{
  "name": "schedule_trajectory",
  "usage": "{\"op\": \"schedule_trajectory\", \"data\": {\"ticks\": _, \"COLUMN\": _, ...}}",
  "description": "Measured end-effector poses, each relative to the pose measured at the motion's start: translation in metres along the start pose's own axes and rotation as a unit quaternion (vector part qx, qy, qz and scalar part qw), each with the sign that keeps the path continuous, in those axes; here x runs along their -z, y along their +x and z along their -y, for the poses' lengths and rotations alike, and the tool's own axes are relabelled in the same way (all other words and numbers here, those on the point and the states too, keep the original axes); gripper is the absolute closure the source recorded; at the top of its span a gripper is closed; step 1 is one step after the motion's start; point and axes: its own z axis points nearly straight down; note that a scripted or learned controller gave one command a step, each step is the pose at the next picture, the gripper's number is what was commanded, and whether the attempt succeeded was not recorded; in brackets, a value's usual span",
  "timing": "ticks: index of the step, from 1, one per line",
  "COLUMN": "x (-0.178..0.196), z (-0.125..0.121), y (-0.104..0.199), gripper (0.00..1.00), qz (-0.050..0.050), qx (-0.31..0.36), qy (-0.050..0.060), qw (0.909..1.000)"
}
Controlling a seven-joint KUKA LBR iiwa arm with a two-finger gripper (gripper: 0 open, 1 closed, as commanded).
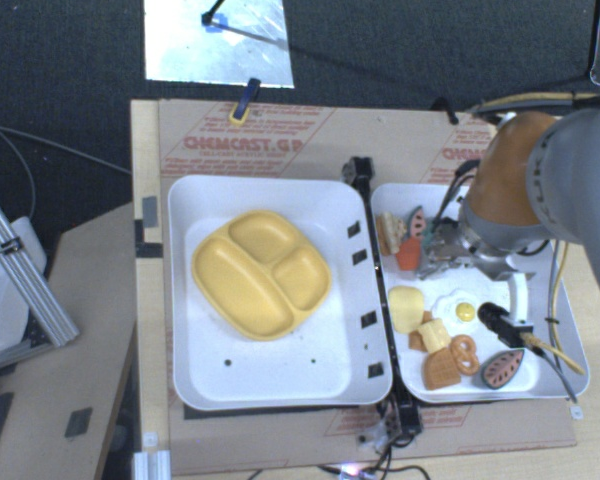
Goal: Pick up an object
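Note:
My gripper (432, 252) hangs low in the right bin (572, 320), in its upper left part, under the grey arm with the orange band. Right beside its tip, to the left, lies a small red-orange piece (408, 255); whether it is touched I cannot tell. Further up lie a watermelon slice (416, 220) and a tan bread piece (389, 232). Below the gripper lie a pale yellow lump (405, 307), a fried egg (463, 310), a pretzel (463, 349), a toast slice (441, 369) and a brown-pink shell-like piece (502, 368).
The left bin (195, 373) holds a yellow divided plate (261, 273). A black divider with clips (372, 268) runs between the two bins. The arm's body covers the upper right of the right bin.

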Motion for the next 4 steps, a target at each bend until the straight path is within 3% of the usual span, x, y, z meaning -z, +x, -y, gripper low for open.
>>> {"op": "schedule_trajectory", "data": {"ticks": 1, "x": 0.094, "z": 0.009, "y": 0.096, "gripper": 1.0, "qz": -0.002, "qx": 0.006, "qy": -0.002, "qw": 1.0}}
{"op": "schedule_trajectory", "data": {"ticks": 2, "x": 0.118, "z": 0.026, "y": 0.185, "gripper": 1.0, "qz": -0.002, "qx": 0.006, "qy": 0.0, "qw": 1.0}}
{"op": "schedule_trajectory", "data": {"ticks": 3, "x": 0.127, "z": 0.025, "y": 0.179, "gripper": 1.0, "qz": -0.002, "qx": 0.003, "qy": 0.0, "qw": 1.0}}
{"op": "schedule_trajectory", "data": {"ticks": 4, "x": 0.161, "z": 0.098, "y": 0.178, "gripper": 1.0, "qz": -0.002, "qx": 0.002, "qy": 0.003, "qw": 1.0}}
